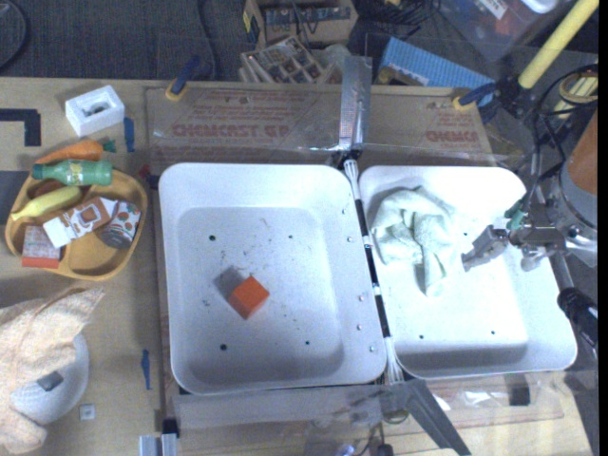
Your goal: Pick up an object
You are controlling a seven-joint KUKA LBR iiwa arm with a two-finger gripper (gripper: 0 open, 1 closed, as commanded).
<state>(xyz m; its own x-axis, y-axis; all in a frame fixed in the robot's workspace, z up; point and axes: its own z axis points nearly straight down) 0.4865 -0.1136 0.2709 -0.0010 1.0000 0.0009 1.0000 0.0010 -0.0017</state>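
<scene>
Your pincer (482,252) hangs over the right bin (494,350), just beside the right edge of the crumpled cloth (413,234). Its dark tips point left toward that cloth, but at this slant you cannot tell how far they stand apart, and nothing shows between them, so treat it as carrying nothing. Two things are on offer: the cloth in the upper left of the right bin, and the orange block (250,296) lying alone near the middle of the left bin (190,198). The cloth is much the nearer, so it is the sensible target. To take it well, bring the tips over a raised fold rather than the thin trailing tail at its lower end, come down straight, and close only once a fold sits between them; a soft heap like this probably slips if you pinch only its edge. Mind the borders: the cloth lies close against the bin's left wall and the ridge where the two bins meet, so a grasp too far left risks striking the rim. The lower half of the right bin is bare floor and gives you open room to lift and draw back to the right. The block has clear floor on every side, well apart from the walls, if you choose it instead.
</scene>
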